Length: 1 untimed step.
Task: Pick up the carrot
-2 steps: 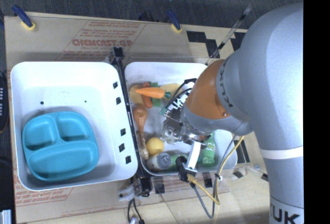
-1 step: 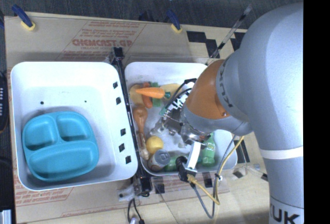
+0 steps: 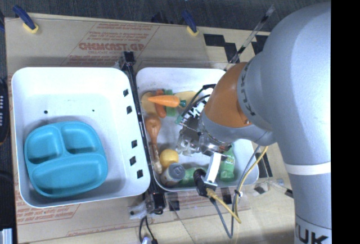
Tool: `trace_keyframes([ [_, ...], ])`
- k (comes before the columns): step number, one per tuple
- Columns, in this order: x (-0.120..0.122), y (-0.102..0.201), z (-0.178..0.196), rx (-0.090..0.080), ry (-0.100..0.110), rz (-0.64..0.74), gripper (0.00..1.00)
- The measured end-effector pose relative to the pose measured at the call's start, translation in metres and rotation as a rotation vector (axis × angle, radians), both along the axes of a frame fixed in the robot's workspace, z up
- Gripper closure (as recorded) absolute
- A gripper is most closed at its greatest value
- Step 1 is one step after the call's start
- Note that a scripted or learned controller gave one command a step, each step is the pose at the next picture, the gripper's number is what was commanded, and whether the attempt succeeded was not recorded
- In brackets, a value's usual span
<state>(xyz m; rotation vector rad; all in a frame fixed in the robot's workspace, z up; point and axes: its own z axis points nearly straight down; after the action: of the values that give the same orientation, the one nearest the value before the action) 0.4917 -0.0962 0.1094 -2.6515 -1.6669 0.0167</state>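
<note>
**Reaching into the crowded right bin**

We are looking down on a cardboard-topped bench (image 3: 112, 40) bearing two white bins. The left bin (image 3: 34, 85) is holding a blue tray (image 3: 64, 156). In the right bin (image 3: 169, 75), the carrot (image 3: 163, 100) is lying near the far wall among other items, apart from the gripper (image 3: 194, 144), which is hanging lower in the bin; we cannot tell how its pincer stands.

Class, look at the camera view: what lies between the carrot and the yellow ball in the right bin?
In the camera view, between the carrot and the yellow ball lies a brownish item against the right bin's left wall, with bare white floor beside it.
</note>
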Motion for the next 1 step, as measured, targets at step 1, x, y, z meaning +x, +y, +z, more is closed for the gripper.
trace_keyframes([
  [1,-0.0133,-0.0033,-0.0163,0.001,-0.015,0.211,1.00],
])
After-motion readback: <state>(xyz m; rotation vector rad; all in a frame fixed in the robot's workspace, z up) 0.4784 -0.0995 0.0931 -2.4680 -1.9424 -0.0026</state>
